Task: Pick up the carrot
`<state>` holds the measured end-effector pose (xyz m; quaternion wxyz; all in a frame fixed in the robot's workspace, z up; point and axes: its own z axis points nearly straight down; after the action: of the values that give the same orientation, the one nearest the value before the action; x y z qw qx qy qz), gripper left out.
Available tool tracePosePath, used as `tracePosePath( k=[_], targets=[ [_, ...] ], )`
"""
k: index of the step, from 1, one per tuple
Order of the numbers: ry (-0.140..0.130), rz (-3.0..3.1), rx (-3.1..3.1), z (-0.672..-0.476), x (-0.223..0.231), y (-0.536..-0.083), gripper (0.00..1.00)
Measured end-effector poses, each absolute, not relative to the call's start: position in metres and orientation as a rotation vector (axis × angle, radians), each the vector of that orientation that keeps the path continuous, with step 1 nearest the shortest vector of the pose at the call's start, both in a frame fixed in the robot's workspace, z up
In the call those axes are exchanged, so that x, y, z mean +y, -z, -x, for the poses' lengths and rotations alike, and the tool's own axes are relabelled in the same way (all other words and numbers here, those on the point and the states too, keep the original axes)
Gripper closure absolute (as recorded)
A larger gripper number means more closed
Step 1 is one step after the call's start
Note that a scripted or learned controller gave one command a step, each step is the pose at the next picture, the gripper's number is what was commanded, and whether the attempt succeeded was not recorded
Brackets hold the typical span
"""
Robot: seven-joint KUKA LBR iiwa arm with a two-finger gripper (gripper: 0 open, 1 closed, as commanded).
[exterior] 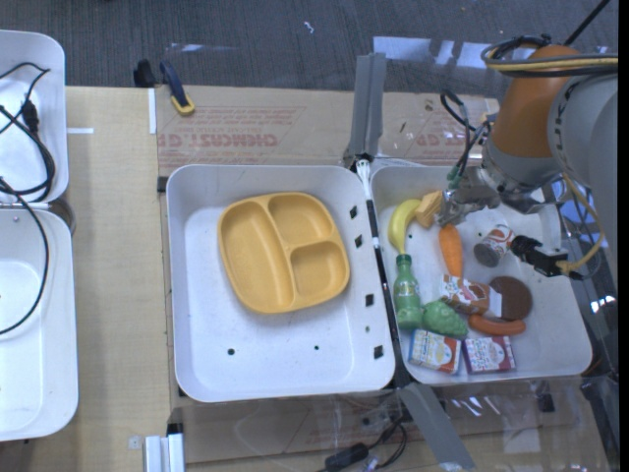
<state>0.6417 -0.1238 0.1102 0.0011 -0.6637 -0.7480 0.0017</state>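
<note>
The big wooden bench (108, 264) holds two white bins side by side. The left bin (197, 362) is the landmark here. The right bin (565, 357) touches it along its right wall.

The grey robot arm (580, 126) with its orange band (526, 106) comes in above the far right part of the right bin, well right of the left bin.

Inside the left bin lies a yellow plate (283, 251) with three sections. It sits a bit above the middle of that bin.

Just right of the left bin's wall stands a green bottle (405, 290), and above it lies a yellow banana (400, 222). Below the bottle is a lumpy green toy vegetable (442, 319).

The carrot (451, 252) is orange and lies almost straight up and down, a little farther right of the left bin than the bottle is. Its top end is right under the gripper (454, 205).

The gripper hangs over the top end of the carrot. Its tips are dark and small, so I cannot tell how they are set or if they touch the carrot.

Farther right lies a brown round thing (511, 297), maybe a toy cookie. Below it is a red sausage (497, 325). Two small boxes (462, 352) lie near the bottom edge of the right bin. A small orange piece (428, 207) sits next to the banana.
</note>
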Motion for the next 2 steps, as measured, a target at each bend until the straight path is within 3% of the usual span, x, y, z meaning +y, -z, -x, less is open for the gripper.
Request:
tracePosePath(
  k=[1,2],
  targets=[
    [0.0,2.068,-2.367,-0.652,-0.059,-0.227,1.0],
    [-0.002,2.099,-2.335,-0.56,-0.112,-0.091,1.0]
  ],
)
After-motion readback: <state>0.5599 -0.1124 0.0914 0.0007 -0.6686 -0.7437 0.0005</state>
